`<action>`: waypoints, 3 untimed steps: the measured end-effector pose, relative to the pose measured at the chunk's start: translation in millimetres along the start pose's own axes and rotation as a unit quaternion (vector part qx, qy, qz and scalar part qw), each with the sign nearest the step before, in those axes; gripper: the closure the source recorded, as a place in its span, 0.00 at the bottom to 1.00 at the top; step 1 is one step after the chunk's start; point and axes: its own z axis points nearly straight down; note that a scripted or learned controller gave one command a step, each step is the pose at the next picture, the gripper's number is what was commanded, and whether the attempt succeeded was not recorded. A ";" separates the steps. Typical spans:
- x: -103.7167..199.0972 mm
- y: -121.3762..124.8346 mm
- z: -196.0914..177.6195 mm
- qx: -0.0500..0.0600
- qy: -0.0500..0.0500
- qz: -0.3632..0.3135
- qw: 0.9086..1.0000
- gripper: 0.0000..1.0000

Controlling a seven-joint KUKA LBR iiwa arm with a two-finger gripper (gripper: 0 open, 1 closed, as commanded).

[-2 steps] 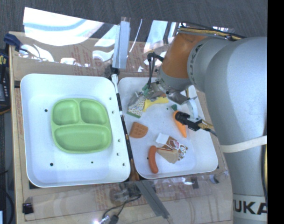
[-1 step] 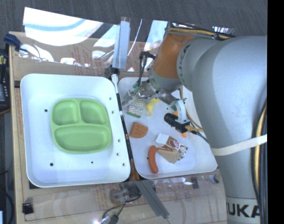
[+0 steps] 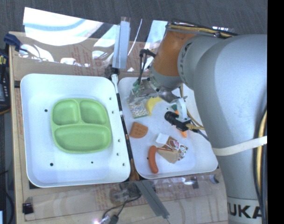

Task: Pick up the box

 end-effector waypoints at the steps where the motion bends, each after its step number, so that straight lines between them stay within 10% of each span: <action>1: -1.4 -0.3 -0.4 0.000 -0.001 0.000 1.000 0.00; 2: -0.6 0.5 -10.3 -0.001 -0.001 -0.001 1.000 1.00; 3: -0.5 0.5 -10.4 -0.001 -0.001 -0.001 1.000 0.00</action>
